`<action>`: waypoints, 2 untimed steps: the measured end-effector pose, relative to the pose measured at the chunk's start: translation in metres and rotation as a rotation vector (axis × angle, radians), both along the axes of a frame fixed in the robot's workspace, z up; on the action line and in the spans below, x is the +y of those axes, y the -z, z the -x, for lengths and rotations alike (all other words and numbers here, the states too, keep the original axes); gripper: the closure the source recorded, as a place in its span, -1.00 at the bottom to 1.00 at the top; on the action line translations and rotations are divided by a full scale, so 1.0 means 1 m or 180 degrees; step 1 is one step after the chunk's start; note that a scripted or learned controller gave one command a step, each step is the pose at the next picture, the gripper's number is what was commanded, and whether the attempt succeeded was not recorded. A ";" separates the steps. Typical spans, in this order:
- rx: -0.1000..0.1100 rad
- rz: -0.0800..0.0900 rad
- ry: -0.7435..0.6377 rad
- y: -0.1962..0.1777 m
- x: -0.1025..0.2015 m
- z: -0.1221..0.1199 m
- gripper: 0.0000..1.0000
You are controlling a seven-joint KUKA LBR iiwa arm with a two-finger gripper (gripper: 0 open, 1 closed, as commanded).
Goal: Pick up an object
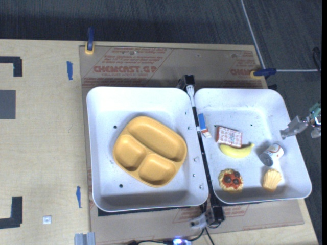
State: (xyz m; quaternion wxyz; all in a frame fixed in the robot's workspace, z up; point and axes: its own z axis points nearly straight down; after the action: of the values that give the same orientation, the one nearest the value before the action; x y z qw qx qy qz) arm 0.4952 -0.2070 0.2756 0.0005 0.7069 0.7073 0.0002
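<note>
Arm mostly cut off at right edge; gripper (298,127) small and blurred, so whether it is open or closed cannot be told. It sits over right bin (286,106) rim. Five objects inside, down-left of it: red packet (228,136), banana (236,150), white cup (271,153), pizza toy (231,179), yellow pastry (271,178). Left bin (102,106): one yellow tray (148,150).
</note>
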 end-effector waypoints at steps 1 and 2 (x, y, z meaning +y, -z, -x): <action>0.0005 -0.0002 0.0003 0.133 -0.015 0.005 -1.00; -0.0005 -0.0001 -0.0001 0.190 0.042 0.015 -1.00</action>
State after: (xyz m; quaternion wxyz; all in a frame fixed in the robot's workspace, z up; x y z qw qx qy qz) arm 0.4803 -0.1645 0.0857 0.0009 0.7067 0.7075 0.0009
